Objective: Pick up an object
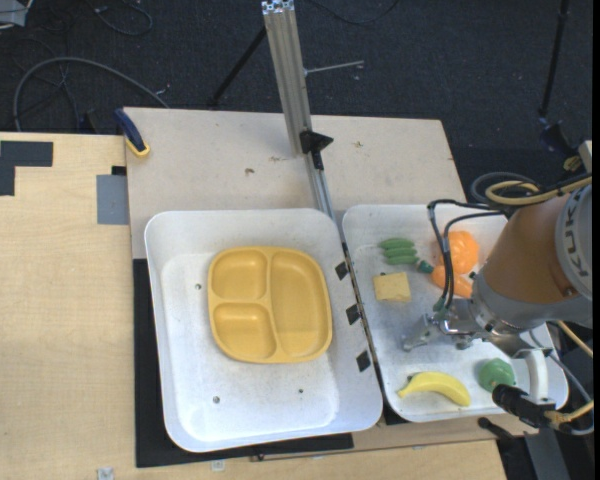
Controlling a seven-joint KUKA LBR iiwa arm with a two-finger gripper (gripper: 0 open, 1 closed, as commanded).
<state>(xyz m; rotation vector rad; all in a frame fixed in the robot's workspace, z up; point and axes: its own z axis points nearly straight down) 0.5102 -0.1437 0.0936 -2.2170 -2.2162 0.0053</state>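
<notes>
My tool (427,334) sits low in the right bin (372,348), below the yellow cheese block (392,287) and above the banana (435,387), clear of both; I cannot tell its state. The yellow divided plate (270,303) fills the left bin (175,368).

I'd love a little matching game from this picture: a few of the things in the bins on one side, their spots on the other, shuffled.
Things:
1. yellow divided plate
2. banana
3. yellow block
4. orange toy

Places:
A. near the front edge of the right bin
B. in the left bin
C. at the back of the right bin, beside the arm
D. in the right bin, just below the green pieces

Pairs: 1-B, 2-A, 3-D, 4-C
</notes>
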